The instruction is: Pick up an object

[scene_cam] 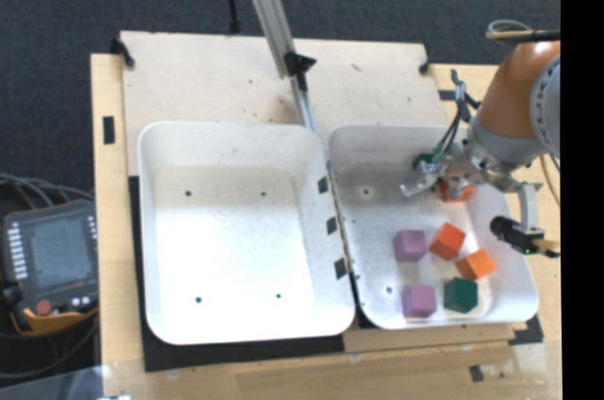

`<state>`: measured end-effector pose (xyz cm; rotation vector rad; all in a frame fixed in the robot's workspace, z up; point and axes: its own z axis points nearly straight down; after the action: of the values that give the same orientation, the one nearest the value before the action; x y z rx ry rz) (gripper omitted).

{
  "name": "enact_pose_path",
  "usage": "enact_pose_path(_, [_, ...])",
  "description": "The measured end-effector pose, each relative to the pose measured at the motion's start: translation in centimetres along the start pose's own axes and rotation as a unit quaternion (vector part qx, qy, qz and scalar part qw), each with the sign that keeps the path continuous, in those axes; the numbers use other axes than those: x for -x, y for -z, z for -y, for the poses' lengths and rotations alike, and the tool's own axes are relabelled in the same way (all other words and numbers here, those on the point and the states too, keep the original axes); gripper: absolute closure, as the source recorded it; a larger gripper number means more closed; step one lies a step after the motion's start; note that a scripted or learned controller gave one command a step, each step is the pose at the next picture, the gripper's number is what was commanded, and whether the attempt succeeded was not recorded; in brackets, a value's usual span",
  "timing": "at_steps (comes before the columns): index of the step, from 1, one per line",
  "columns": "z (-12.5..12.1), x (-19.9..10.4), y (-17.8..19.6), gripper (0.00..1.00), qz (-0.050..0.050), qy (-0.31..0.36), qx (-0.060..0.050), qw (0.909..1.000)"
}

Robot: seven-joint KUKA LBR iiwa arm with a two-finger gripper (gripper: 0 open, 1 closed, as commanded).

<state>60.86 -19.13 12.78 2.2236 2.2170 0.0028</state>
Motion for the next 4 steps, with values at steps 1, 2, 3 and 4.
enact_pose_path(1, [-0.1,0.1,1.2,1.00,0.001,-0.002,0.002,1.0000])
enact_pose_path(2, [0.1,0.6,5.7,1.00,0.001,-0.003,0.002,1.0000])
enact_pose_path(3, [-0.4,1.0,10.2,1.00,0.001,0.002,0.002,1.0000])
enact_pose_path(4, [-0.5,1.2,12.7,1.00,0.001,0.002,0.001,1.0000])
